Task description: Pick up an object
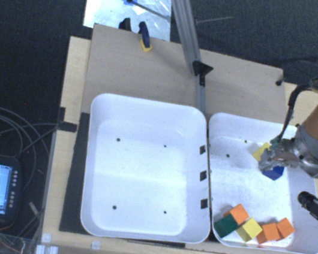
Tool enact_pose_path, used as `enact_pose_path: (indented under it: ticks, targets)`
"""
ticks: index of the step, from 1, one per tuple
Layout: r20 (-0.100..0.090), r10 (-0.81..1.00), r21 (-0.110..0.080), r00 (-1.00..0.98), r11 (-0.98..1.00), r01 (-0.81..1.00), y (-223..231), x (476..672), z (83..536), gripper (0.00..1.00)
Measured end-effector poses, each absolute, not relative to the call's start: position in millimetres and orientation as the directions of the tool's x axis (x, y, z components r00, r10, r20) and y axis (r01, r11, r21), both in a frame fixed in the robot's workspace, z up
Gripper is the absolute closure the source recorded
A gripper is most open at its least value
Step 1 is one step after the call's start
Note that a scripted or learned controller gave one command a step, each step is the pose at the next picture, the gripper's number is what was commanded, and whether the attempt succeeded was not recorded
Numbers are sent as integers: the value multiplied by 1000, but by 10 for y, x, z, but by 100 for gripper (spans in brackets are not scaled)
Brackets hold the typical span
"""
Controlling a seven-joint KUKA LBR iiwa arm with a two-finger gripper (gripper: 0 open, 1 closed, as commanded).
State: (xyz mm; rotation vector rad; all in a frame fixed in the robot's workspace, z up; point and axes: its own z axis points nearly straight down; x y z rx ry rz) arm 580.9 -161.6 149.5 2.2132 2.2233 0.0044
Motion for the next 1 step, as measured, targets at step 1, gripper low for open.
enact_pose_path:
  ticks: [1]
  targets:
    - [-3, 1000, 9, -5, 5, 1000, -1659, 5879, 2127, 100]
